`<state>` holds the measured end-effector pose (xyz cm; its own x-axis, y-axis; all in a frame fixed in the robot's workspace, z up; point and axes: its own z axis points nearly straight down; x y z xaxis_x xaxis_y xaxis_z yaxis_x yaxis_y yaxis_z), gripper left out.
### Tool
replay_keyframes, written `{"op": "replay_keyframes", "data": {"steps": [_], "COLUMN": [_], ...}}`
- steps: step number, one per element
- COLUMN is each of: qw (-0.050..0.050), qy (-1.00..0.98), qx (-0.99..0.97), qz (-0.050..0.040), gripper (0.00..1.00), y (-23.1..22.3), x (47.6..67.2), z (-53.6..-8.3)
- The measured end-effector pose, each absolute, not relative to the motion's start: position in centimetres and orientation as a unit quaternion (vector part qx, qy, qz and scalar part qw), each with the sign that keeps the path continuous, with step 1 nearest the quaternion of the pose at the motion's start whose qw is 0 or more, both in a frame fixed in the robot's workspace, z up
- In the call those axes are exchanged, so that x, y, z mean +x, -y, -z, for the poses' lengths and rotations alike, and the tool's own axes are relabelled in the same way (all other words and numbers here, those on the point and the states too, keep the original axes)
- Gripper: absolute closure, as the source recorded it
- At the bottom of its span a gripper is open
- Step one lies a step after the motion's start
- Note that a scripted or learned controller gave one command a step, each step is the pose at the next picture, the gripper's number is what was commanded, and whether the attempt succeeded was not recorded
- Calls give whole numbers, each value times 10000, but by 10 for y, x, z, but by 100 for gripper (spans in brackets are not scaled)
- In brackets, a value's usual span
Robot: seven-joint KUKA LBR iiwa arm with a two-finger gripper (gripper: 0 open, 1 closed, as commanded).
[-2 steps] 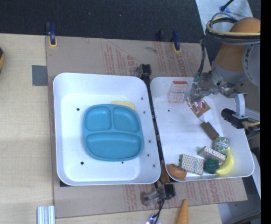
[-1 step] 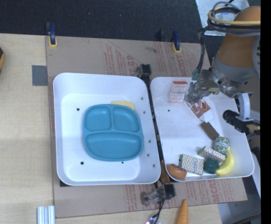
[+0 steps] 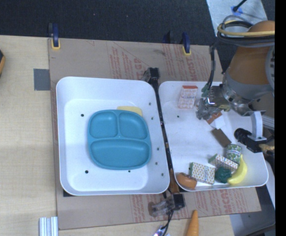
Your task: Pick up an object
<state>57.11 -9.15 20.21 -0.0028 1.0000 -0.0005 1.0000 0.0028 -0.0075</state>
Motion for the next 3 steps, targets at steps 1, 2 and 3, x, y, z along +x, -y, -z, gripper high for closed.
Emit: {"op": "replay_keyframes", "data": {"steps": [1, 2, 3], "qw": [-27, -12, 20], "qy": [7082, 7090, 7082], "qx": [-7061, -7053, -7060], "qz": [5, 1, -31], "gripper": [100, 100, 100], "y": [127, 138, 155], "x": [630, 646, 646], "z": [-233, -258, -218]}}
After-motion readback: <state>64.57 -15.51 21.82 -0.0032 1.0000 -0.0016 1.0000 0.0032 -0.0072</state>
